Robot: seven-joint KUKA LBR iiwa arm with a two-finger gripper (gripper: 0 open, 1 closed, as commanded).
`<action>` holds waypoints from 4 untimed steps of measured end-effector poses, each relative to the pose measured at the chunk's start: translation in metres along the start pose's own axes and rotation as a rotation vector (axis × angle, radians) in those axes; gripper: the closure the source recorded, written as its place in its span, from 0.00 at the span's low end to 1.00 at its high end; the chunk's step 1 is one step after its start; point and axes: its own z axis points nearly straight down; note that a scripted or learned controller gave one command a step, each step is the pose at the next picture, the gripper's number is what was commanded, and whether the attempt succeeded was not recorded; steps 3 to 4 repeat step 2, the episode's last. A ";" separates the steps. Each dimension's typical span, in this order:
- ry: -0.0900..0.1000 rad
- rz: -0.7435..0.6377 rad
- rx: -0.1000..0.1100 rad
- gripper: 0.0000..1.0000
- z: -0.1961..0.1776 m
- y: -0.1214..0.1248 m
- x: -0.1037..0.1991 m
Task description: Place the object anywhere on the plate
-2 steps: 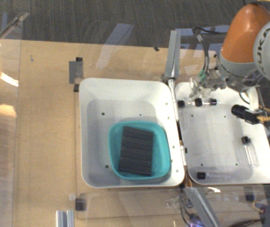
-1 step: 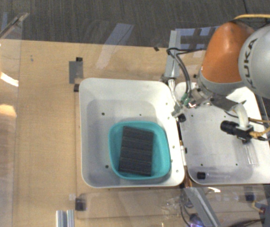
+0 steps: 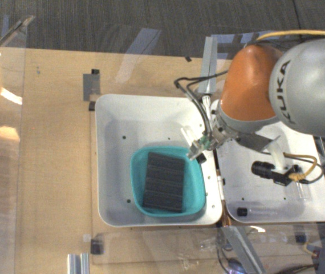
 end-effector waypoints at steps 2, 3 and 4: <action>0.001 -0.078 0.000 0.00 0.000 0.008 0.064; 0.001 -0.078 0.000 0.00 0.000 0.008 0.064; 0.001 -0.078 0.000 0.00 0.000 0.008 0.064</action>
